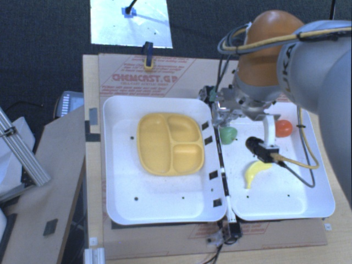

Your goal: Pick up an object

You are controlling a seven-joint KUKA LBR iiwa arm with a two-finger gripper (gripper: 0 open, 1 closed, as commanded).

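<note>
The grey arm's gripper [230, 120] hangs low over the right shallow white bin [308, 199], just above a small green rounded object [227, 133] by the dividing wall. Whether it is gripping cannot be told. A yellow banana-shaped toy [255, 172] and an orange ball [284, 128] lie nearby; a yellow sectioned plastic plate [169, 144] sits in the left bin [118, 191].

You saw 2 shallow white plastic bins [165, 213], smooth and faintly glossy; the yellow 3-compartment plastic tray [169, 143] looked matt, the brown cardboard sheet [159, 77] dull.
</note>
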